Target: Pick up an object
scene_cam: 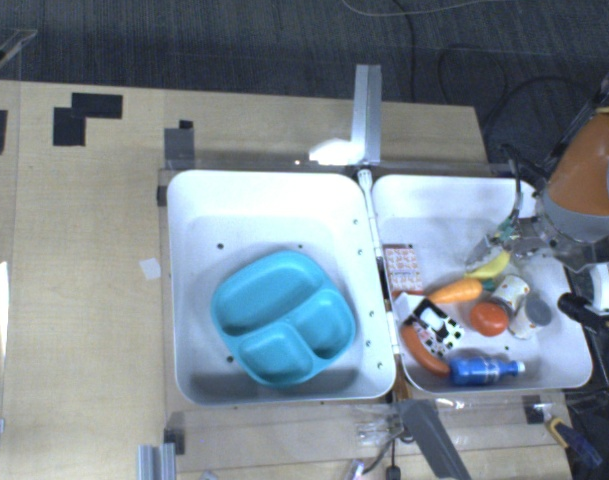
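Note:
The right bin (434, 203) holds a cluster of small objects. A yellow banana (491, 264) lies above an orange carrot (456, 291) and a red tomato (489, 318). A white cup (512, 293) and a grey cup (535, 313) sit beside them. Lower down are a black-and-white checked block (434, 326), a red sausage shape (422, 348) and a blue bottle (484, 370). My gripper (511, 236) reaches in from the right and hangs just above and right of the banana, at the bin's right side. Nothing is seen held in it.
The left bin (199, 228) holds a blue divided plate (284, 316). A patterned card (402, 265) lies against the divider (376, 268) in the right bin. The arm's orange band (589, 173) rises over the right bin's far right corner.

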